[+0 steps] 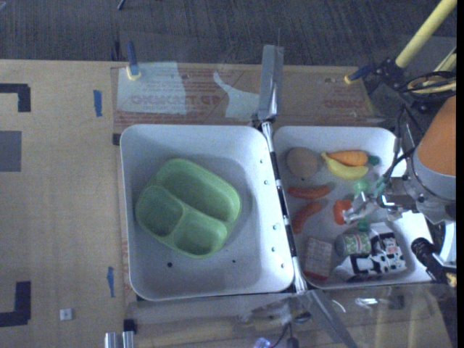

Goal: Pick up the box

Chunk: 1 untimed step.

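Note:
A black-and-white cow-patterned box (382,257) lies at the front right of the right bin (286,138). A small reddish-brown box (317,257) lies at the bin's front left, and a green-labelled can (354,241) rests between the two. My gripper (366,206) hangs over the middle right of this bin, just above the can and beside a red round fruit (341,211). It is a little behind the cow-patterned box, and nothing is visibly held in it. The arm's orange band (442,151) shows at the right edge.
At the back of the right bin lie a brown potato (301,162), a banana (346,170) and a carrot (349,156), with two red sausages (309,191) at mid left. The left bin (138,267) holds a green divided tray (188,206). A metal divider (270,85) stands behind the bins.

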### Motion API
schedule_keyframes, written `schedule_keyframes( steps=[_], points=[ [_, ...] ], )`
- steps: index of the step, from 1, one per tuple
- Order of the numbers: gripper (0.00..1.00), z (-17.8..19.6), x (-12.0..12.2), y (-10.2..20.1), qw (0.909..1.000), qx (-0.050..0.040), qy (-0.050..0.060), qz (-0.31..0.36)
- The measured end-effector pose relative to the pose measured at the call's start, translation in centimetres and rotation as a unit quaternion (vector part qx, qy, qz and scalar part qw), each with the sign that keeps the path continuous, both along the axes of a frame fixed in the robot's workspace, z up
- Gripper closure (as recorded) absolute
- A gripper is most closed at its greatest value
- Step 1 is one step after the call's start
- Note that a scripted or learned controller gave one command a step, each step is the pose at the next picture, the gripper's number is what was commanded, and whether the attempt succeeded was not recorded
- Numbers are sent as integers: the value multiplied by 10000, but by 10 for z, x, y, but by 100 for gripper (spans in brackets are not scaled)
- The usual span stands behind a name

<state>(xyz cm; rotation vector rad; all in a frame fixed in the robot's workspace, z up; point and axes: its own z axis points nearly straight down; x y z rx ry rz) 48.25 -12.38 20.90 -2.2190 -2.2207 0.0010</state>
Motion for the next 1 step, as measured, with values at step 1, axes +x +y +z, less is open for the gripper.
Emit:
schedule_keyframes(
  steps=[1],
  points=[
    [0, -122, 20, 7, 9981, -5, -46, -611]
  ],
)
